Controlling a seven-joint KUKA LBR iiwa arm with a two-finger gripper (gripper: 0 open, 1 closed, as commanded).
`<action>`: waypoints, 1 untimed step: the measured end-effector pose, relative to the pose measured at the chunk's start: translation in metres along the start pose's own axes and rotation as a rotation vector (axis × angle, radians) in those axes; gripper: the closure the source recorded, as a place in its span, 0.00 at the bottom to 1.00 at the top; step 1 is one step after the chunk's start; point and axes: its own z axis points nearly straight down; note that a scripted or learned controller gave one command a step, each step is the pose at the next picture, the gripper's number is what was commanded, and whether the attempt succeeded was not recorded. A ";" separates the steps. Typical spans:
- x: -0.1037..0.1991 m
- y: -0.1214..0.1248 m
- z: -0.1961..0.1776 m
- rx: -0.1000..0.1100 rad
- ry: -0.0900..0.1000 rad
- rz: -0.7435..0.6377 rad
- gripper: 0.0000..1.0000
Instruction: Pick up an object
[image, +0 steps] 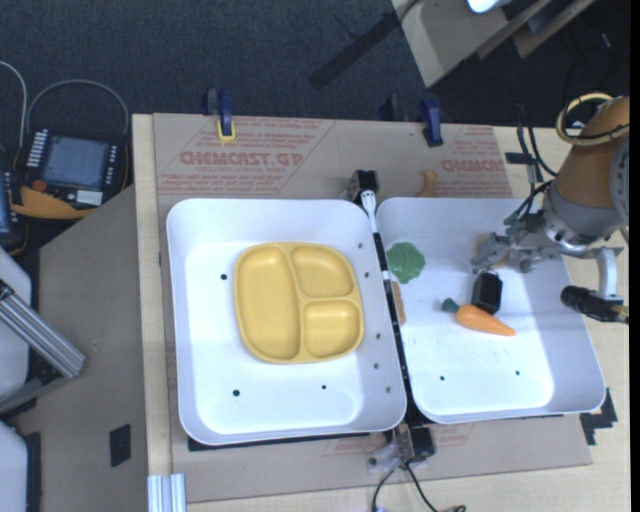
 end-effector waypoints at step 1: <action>-0.001 0.001 -0.012 -0.004 -0.006 -0.001 1.00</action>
